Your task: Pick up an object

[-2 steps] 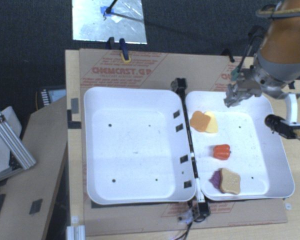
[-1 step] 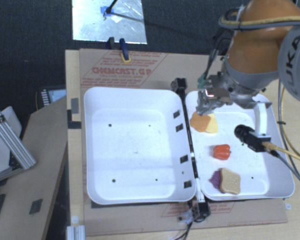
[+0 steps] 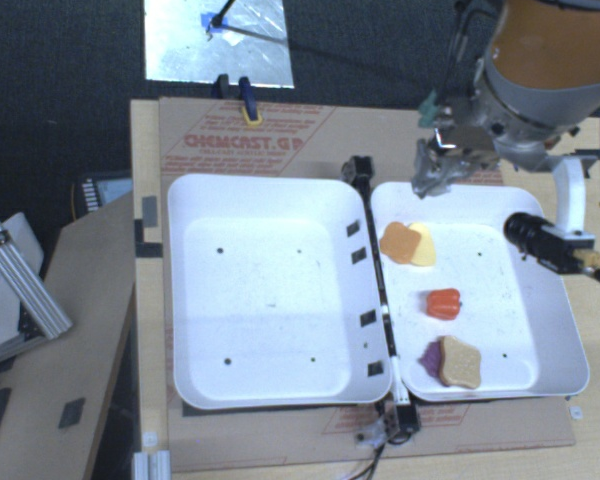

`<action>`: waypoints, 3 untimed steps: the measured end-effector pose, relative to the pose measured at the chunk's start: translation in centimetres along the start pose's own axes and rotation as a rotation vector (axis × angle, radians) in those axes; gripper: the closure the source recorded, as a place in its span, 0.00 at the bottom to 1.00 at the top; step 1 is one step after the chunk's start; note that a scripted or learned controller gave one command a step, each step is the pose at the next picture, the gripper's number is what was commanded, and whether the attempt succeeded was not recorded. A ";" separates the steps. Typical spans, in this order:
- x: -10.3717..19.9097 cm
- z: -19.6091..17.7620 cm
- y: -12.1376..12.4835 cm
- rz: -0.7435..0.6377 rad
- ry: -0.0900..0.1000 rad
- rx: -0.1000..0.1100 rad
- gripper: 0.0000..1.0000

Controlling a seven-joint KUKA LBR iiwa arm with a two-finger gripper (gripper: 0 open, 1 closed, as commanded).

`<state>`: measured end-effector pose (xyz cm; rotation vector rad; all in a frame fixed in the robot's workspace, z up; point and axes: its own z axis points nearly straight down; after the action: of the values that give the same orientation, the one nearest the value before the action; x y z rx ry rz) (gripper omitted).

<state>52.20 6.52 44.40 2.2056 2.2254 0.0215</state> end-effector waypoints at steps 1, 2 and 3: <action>4.6 -3.5 -3.5 -0.001 0.000 0.008 1.00; 10.8 1.9 -1.2 0.000 -0.003 0.019 1.00; 16.6 -8.2 -1.7 0.000 0.003 0.006 1.00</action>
<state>50.18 23.07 52.65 2.2106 2.2295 0.0173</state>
